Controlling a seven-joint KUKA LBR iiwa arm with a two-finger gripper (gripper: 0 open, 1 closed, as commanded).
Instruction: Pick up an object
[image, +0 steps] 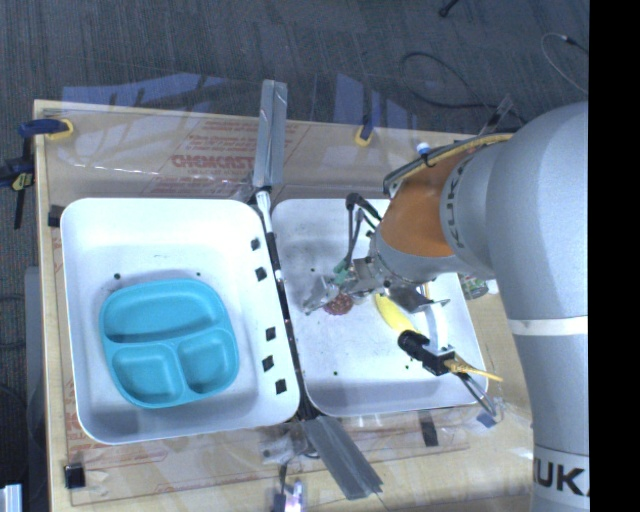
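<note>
**A:** What sits around your target?

**B:** Your table (150, 150) carries two white bins side by side. The left bin (75, 300) holds a blue divided plate (168, 340), well apart from the work. In the right bin (350, 385), a yellow banana-shaped piece (392, 312) lies slanted, near the target on its right.

**A:** What stands in your way?

**B:** The arm (500, 200) itself. It comes in from the right and covers the bin's upper right part. The gripper (341, 290) hangs low over the middle of that bin.

**A:** And the target?

**B:** It's a small round reddish-brown lump (340, 306) on the floor of the right bin, right under the gripper. A grey scrap (320, 296) lies just beside it on the left.

**A:** Is the gripper spread or closed?

**B:** You cannot tell from this slant, and you cannot tell whether it touches the lump.
</note>
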